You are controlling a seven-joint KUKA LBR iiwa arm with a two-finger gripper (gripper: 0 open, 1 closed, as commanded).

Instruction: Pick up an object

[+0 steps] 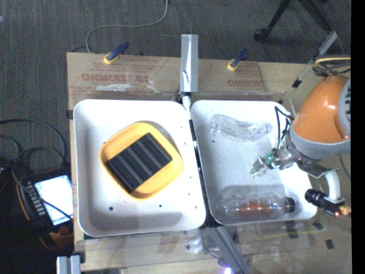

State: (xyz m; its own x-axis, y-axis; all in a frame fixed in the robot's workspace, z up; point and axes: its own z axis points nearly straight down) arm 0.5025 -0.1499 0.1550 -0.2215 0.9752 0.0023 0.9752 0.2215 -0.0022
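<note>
A yellow pad with a black ribbed top (142,158) lies in the left bin (91,119). In the right bin (228,181) a clear plastic bottle (256,205) lies on its side along the near wall, and a crumpled clear plastic wrapper (239,127) lies at the far side. My gripper (267,163) hangs low over the right bin's right half, above and right of the bottle, under the arm's orange band (322,116). It is too small and cluttered to make out clearly.
A metal post (189,61) stands at the back between the bins. Two blue and yellow clamps (116,52) (237,59) grip the cardboard behind them. A tablet (52,193) and cables lie on the floor to the left.
</note>
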